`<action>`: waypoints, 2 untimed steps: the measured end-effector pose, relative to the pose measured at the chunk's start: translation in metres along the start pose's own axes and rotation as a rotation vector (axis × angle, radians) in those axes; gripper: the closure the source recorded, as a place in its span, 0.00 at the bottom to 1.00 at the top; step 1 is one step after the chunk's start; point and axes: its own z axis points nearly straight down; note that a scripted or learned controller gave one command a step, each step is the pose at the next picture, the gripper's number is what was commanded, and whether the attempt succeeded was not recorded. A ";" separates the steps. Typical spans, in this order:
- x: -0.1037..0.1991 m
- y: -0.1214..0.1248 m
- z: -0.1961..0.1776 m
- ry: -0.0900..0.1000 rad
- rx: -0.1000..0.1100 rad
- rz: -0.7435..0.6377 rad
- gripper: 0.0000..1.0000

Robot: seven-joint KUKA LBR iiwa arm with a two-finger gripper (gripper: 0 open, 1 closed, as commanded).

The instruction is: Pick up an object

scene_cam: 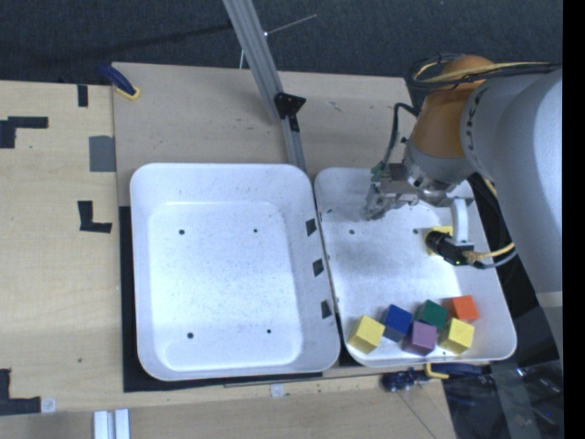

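Camera view: grey arm w/ orange band hangs its two-finger gripper (377,204) over the far end of the right shallow white bin (352,245), nothing between the fingers; can't tell if they're open or closed. Small coloured cubes (yellow (367,333), blue (398,321), purple (423,336), green (431,315), orange (464,308), second yellow (460,336)) huddle at the bin's near end, well apart from the gripper. Looks like approach step: next move probably needs a traverse toward the near end, then a descent onto one cube, maybe the yellow on the cluster's left edge.

Even, soft light; slight blur

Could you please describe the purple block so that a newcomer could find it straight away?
Look in the right-hand shallow white bin, at the cluster of small cubes along its near edge. The small purple cube sits in the front row between two yellow cubes, the cluster's sole purple piece.
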 end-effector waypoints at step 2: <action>-0.004 -0.005 -0.087 -0.001 -0.005 0.002 1.00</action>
